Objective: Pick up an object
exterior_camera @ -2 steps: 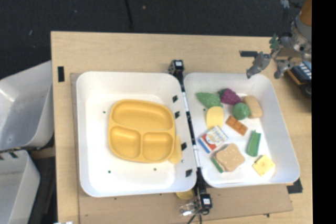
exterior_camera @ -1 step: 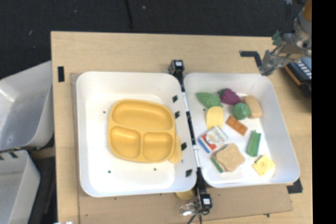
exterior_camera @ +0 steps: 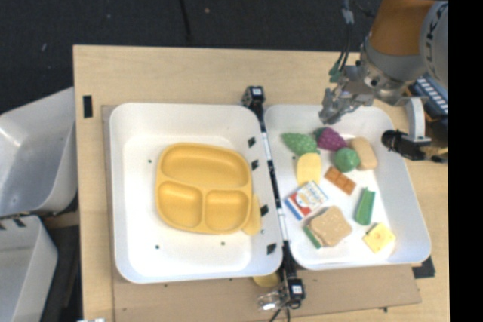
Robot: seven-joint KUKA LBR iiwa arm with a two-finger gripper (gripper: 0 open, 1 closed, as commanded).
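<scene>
1. The grey arm with its orange band (exterior_camera: 404, 19) reaches in from the right, and its end effector (exterior_camera: 332, 114) hangs over the far edge of the right-hand shallow white bin (exterior_camera: 407, 185). The tips look drawn close together with nothing between them, though they are small and blurred, so I cannot tell for certain.
2. The nearest pieces lie just toward the front from the tips: a purple lumpy toy like a grape bunch (exterior_camera: 330, 138) almost under them, a dark green leafy piece (exterior_camera: 299, 142) a little to the left, and a round green ball (exterior_camera: 346, 158) just beyond.
3. My guess is the purple piece is the target, since a short drop forward would meet it. It is roughly round, with no clear long axis.
4. Room is tight there: the purple piece touches or nearly touches the leafy one, the ball and a tan rounded piece (exterior_camera: 366, 152), so the fingers could nudge a neighbour.
5. Further forward sit a pale yellow block (exterior_camera: 308, 167), an orange brick (exterior_camera: 339, 180), a small printed carton (exterior_camera: 307, 199), a green stick (exterior_camera: 365, 206), a brown bread slice (exterior_camera: 330, 225) and a yellow wedge (exterior_camera: 379, 237), more spread apart.
6. The left bin (exterior_camera: 128, 237) holds a yellow divided plastic tray (exterior_camera: 204, 187), well apart from the arm on the wooden surface (exterior_camera: 94, 79).
</scene>
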